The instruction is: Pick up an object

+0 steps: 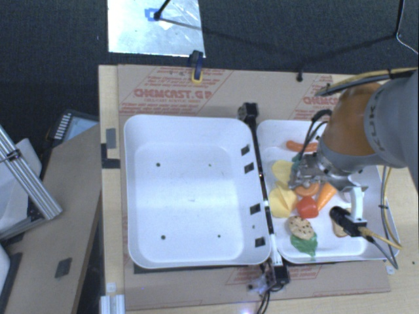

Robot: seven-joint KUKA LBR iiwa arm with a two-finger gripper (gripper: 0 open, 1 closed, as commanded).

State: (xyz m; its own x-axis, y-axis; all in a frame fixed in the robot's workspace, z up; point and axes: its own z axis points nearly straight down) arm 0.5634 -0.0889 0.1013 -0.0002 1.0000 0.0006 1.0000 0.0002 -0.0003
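My gripper (303, 176) hangs low over the middle of the right bin (374, 250), above a cluster of toy foods. Directly beneath and beside it lie an orange round piece (306, 190), an orange carrot (325, 194) and a red piece (308, 207). To its left are two yellow pieces, one (282, 171) higher up and one (282, 201) lower down. A brown speckled cookie (300, 227) lies on a green leaf (305, 243) near the front. A red-orange sausage shape (301, 146) lies at the back, partly hidden by the arm.
The left bin (190, 188) stands beside the right one, with black clips (255, 209) along the shared wall. The arm's grey and orange body (366, 126) covers the right bin's back right part. A cardboard sheet (177, 87) lies under both bins.
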